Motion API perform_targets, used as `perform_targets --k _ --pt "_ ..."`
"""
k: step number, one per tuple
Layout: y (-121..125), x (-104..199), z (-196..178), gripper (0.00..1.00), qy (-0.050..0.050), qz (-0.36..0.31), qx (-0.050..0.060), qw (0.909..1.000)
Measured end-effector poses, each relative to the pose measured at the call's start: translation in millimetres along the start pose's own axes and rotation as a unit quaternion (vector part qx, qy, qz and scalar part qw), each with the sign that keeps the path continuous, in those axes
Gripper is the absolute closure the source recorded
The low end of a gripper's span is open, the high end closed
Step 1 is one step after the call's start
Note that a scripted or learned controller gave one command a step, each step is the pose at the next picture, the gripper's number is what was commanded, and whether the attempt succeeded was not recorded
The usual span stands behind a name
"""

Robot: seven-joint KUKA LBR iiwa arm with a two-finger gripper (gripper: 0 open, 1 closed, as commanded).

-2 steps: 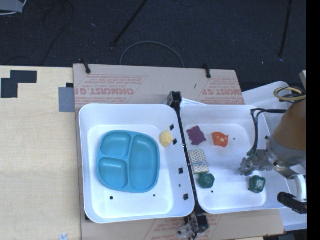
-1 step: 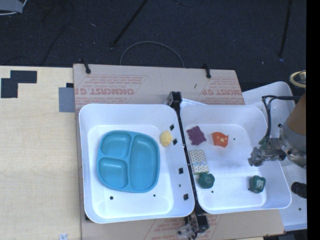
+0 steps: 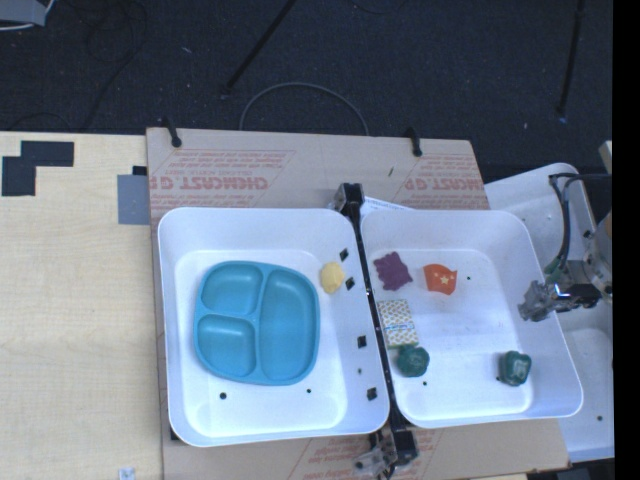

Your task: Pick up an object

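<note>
**End effector at the right bin's edge, objects untouched**

The end effector (image 3: 540,303) sits at the right rim of the right bin, a small metal part reaching in from the right side of the view. Nothing is between its tips; how wide it stands cannot be told from this angle.

The desk (image 3: 70,348) is light wood, with a cardboard sheet (image 3: 300,173) under two shallow white bins side by side. The left bin (image 3: 185,243) holds a large blue divided plate (image 3: 258,322), lying flat with three compartments. Just beside the plate's upper right corner, a small yellow ball (image 3: 331,277) rests against the bin's right wall.

The right bin (image 3: 500,230) holds five small objects, all well apart from the end effector. A checkered block (image 3: 397,321) lies near the left wall. A purple toy (image 3: 392,270) sits above it, with an orange toy (image 3: 440,279) near it to the right. A dark green round toy (image 3: 412,360) lies just below the checkered block. Another green toy (image 3: 515,367) sits near the lower right corner, the closest object to the end effector.
</note>
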State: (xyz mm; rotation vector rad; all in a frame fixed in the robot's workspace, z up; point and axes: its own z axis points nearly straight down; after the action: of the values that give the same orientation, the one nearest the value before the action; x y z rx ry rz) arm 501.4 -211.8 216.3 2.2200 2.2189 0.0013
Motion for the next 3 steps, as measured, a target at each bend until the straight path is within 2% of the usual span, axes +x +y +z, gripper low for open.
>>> perform_targets --k 1,2,3 --pt "-0.3 -1.0 -4.0 1.00 0.001 0.000 0.002 1.0000" --pt "4.3 49.8 4.9 1.00 0.002 -0.002 0.003 1.0000" --pt "22.8 104.0 -2.7 1.00 0.002 -0.003 0.002 1.0000"
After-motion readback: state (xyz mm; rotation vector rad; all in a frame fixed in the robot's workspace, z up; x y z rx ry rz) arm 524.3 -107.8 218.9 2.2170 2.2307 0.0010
